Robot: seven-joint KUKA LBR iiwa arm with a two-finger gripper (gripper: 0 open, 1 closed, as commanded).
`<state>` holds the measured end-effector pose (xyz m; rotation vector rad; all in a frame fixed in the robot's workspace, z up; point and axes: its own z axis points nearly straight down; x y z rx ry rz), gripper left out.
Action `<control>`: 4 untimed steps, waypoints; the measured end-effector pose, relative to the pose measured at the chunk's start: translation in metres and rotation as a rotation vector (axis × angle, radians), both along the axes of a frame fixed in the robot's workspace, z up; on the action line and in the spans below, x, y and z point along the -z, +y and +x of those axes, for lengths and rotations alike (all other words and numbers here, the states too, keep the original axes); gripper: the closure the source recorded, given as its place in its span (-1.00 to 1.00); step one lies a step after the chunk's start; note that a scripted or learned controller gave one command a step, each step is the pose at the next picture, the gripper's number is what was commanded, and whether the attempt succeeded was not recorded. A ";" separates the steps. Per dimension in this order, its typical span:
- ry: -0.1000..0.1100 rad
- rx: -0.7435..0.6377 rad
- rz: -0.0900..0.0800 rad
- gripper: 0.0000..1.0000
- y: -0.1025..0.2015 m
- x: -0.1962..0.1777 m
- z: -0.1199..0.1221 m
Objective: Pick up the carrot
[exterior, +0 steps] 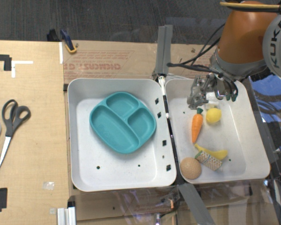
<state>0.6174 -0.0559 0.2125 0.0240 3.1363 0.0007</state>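
An orange carrot [196,127] with a green top lies upright-lengthwise in the middle of the right bin [253,125], green end pointing toward the far wall. My gripper [195,101] hangs just beyond that green end, slightly to its left, under the orange wrist band. The carrot rests on the bin floor and nothing is seen between the fingers.
A yellow lemon [213,115] lies right of the carrot's top. Nearer the front are a banana [213,152], a small patterned block [209,161] and a tan egg-like ball [190,168]. A teal divided plate [123,122] sits in the left bin [79,139]. Scissors [10,123] lie on the bench at left.
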 end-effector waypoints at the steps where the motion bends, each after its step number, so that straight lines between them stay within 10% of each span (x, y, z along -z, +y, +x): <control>1: 0.000 0.039 0.000 1.00 0.035 -0.028 0.014; 3: 0.003 -0.011 -0.001 1.00 0.049 -0.009 -0.020; 4: 0.000 0.217 0.000 1.00 0.056 -0.063 0.024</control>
